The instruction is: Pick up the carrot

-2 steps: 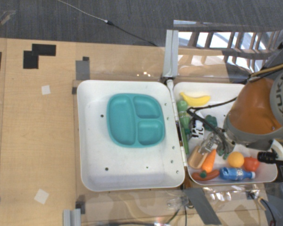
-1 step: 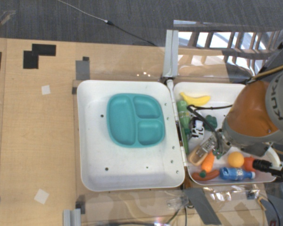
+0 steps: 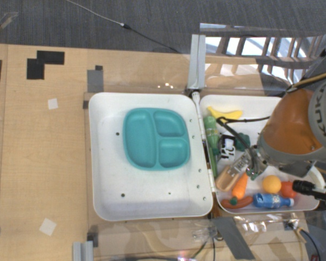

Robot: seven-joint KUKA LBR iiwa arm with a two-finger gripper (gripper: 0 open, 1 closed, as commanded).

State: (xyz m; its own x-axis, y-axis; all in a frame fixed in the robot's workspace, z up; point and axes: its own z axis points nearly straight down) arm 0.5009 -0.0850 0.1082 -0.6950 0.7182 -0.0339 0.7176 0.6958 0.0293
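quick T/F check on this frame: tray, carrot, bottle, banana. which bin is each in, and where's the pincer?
1. The teal divided tray sits in the left bin. True.
2. The carrot lies on the teal tray. False: it lies in the right bin, near its front.
3. The pincer is over the right bin, close above the carrot. True.
4. The blue bottle stands upright. False: it lies on its side along the front wall.
5. The yellow banana is at the back of the right bin. True.
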